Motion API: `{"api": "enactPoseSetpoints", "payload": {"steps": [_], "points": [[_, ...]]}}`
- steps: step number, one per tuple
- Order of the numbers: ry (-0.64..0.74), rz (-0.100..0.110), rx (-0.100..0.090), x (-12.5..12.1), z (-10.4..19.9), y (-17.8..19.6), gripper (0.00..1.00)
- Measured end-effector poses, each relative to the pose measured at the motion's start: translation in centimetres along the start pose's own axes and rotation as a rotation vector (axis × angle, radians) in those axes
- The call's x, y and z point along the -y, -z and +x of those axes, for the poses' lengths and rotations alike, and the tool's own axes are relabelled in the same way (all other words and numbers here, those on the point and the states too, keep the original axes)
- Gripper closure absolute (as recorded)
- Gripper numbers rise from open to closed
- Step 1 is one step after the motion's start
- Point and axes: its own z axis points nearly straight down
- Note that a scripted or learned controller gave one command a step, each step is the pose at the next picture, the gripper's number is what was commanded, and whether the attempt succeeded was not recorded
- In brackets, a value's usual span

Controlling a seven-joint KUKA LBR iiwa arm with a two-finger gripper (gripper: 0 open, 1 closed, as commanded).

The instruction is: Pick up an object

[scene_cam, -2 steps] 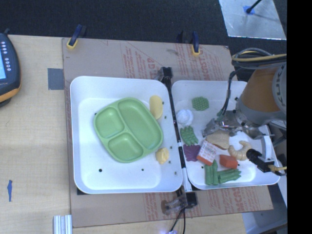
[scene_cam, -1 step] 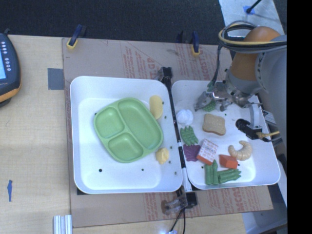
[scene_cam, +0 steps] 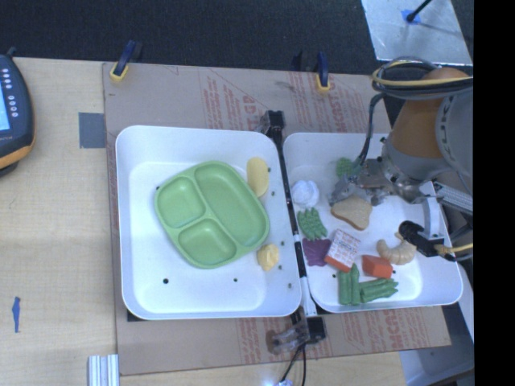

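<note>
My gripper (scene_cam: 355, 188) hangs low over the back of the right bin (scene_cam: 434, 292), under the grey arm with its orange band (scene_cam: 418, 127). A tan bread slice (scene_cam: 352, 212) lies directly in front of the gripper, touching it or nearly so. A small green piece (scene_cam: 346, 167) sits just behind the gripper. Other toy foods in this bin include a white crumpled piece (scene_cam: 305, 191), a green leafy piece (scene_cam: 311, 223), a purple piece (scene_cam: 315, 252), a red-and-white packet (scene_cam: 344, 249), an orange-red piece (scene_cam: 376, 267), green beans (scene_cam: 364, 288) and a tan croissant shape (scene_cam: 396, 252).
The left bin (scene_cam: 137, 280) holds a green divided plate (scene_cam: 212, 213) and two yellow pieces (scene_cam: 257, 176) (scene_cam: 268, 256) beside it. A black divider (scene_cam: 288, 207) runs between the bins. A control pendant (scene_cam: 12, 111) lies at the far left of the bench.
</note>
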Motion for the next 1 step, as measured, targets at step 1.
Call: {"api": "enactPoseSetpoints", "payload": {"steps": [1], "points": [[0.004, -0.011, 0.001, -5.92, -0.42, 0.19, 0.0]]}}
